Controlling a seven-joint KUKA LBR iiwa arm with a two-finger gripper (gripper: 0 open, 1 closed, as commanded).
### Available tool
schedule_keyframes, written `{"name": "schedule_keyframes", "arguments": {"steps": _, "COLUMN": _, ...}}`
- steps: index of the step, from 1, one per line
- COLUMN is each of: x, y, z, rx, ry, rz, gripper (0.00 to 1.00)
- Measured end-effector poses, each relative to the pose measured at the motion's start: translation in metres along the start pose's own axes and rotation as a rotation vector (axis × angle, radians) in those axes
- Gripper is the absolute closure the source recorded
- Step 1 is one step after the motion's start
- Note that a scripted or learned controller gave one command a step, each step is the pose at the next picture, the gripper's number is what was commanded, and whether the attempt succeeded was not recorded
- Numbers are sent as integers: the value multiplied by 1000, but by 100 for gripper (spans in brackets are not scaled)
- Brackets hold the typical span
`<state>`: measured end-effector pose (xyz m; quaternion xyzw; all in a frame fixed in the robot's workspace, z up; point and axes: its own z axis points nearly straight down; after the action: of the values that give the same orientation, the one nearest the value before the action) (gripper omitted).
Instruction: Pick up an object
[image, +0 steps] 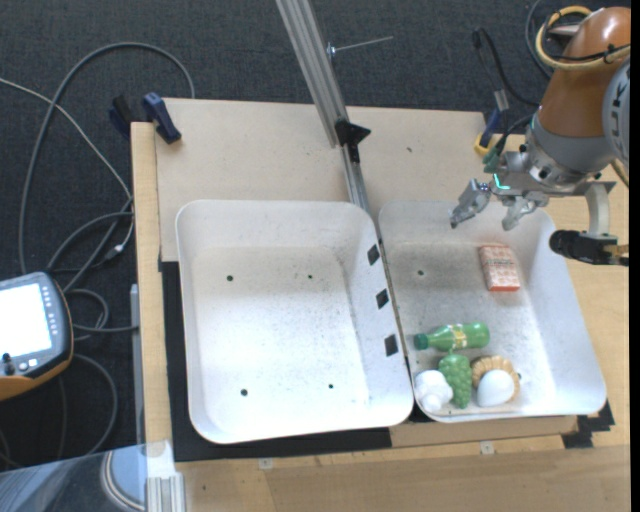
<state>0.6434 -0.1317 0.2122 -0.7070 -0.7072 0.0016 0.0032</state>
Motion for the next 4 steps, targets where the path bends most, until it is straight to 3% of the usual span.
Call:
{"name": "schedule_keyframes", "arguments": {"steps": 1, "x": 0, "y": 1, "z": -3, "rx": -5, "ry": -1, "rz": -1, "gripper": 0}}
{"name": "schedule_keyframes", "arguments": {"steps": 4, "x": 13, "y": -6, "z": 122, "rx": -1, "ry": -1, "rz": 0, "gripper": 0}}
